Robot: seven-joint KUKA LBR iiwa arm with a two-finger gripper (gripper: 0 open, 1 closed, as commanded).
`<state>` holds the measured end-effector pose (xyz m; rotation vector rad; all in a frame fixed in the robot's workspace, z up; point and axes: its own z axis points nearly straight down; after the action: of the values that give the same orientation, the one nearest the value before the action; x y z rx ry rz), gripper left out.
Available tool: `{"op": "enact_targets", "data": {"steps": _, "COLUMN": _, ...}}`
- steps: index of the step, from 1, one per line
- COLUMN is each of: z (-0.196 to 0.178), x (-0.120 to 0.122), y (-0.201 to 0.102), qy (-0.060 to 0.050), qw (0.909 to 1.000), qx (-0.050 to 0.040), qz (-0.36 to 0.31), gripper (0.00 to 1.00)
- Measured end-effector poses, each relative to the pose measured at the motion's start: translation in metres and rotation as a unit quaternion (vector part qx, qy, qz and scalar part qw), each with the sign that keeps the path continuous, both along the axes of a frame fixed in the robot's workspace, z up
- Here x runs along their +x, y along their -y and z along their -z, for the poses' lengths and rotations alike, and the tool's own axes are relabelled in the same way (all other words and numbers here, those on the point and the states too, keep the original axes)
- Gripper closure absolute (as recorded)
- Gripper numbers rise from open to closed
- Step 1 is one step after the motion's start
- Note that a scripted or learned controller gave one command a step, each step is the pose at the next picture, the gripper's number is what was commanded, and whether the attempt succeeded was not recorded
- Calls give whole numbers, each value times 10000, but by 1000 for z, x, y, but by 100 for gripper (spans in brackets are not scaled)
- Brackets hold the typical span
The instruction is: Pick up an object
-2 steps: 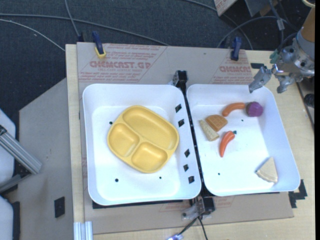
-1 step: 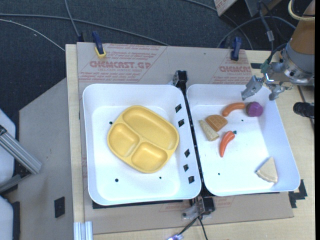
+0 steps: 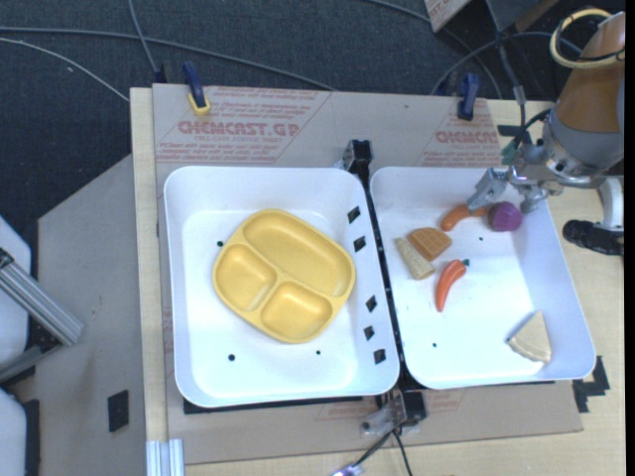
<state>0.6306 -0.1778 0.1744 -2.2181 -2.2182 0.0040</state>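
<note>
On your left a yellow divided plate [image 3: 285,276] sits in the left bin [image 3: 189,296], then in the right bin [image 3: 566,296] a red pepper [image 3: 448,283], carrot [image 3: 456,216] and purple ball [image 3: 505,217], the tool [image 3: 508,192] just above them, its state unreadable.

The left bin [image 3: 189,266] holds a divided plate [image 3: 284,275] near its centre. The right bin [image 3: 566,296] holds a carrot [image 3: 455,216] and a ball [image 3: 505,217] at the back, two crackers [image 3: 422,249] and a pepper [image 3: 448,283] mid-left, and a wedge [image 3: 533,338] front right.
</note>
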Motion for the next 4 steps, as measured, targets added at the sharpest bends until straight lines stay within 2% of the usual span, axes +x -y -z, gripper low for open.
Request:
{"op": "enact_targets", "data": {"steps": 1, "z": 59, "x": -8, "y": -4, "qy": -6, "qw": 10000, "qx": 3, "qz": -2, "gripper": 0}}
{"op": "enact_targets", "data": {"steps": 2, "z": 44, "x": -6, "y": -3, "qy": 35, "qw": 10000, "qx": -5, "qz": -4, "gripper": 100}}
{"op": "enact_targets", "data": {"steps": 4, "z": -56, "x": -18, "y": -9, "qy": 58, "qw": 10000, "qx": -15, "qz": -6, "gripper": 100}}
